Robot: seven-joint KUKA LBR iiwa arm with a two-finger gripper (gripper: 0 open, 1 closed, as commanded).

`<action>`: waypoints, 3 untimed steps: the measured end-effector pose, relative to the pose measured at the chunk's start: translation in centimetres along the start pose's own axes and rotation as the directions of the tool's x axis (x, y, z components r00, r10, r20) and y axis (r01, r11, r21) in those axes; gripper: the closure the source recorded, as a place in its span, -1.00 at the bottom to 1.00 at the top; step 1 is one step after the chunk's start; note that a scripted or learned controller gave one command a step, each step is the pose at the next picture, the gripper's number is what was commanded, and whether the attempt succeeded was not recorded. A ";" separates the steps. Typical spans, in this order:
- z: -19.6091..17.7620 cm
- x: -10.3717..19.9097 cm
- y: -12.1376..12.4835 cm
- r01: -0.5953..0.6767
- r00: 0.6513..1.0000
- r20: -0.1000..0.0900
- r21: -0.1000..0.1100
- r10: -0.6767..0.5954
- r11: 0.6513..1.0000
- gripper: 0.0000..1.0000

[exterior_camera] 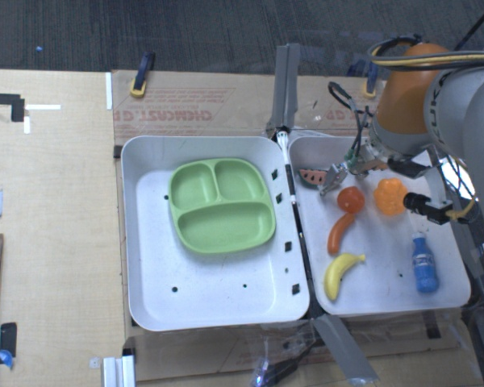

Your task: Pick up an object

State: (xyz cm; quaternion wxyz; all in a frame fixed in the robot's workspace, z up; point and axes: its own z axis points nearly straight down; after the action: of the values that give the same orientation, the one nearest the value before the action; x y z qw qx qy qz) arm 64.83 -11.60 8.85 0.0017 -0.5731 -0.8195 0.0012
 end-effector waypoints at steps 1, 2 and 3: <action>0.0 0.9 -6.6 0.151 0.989 -0.001 0.000 -0.151 0.989 -1.00; 0.1 6.3 -13.5 0.136 0.991 -0.002 0.001 -0.136 0.991 -1.00; 0.1 4.0 -8.6 0.192 0.981 -0.001 0.000 -0.192 0.981 -1.00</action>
State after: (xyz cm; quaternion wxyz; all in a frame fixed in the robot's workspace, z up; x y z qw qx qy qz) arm 55.38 -10.77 8.83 0.0021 -0.4914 -0.8710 0.0008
